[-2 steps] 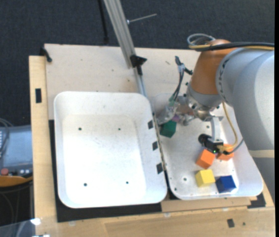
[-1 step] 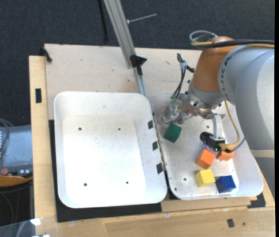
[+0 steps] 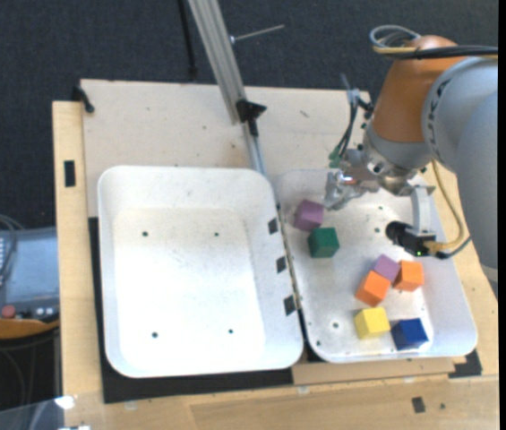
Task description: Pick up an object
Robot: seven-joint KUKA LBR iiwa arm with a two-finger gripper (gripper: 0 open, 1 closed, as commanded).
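The right bin [image 3: 450, 330] holds several small blocks. A mauve block [image 3: 308, 215] lies near its upper left, with a green block [image 3: 323, 242] just below it. Lower right sit a purple block [image 3: 386, 266], two orange blocks [image 3: 373, 288] [image 3: 409, 276], a yellow block [image 3: 372, 322] and a blue block [image 3: 409, 333]. My gripper [image 3: 335, 193] hangs just above and to the right of the mauve block, fingers pointing down near it. Nothing shows between the fingers.
The left bin [image 3: 190, 267] sits beside the right one. A metal post [image 3: 221, 52] slants up from between the bins at the back. The arm covers the right bin's upper right corner.
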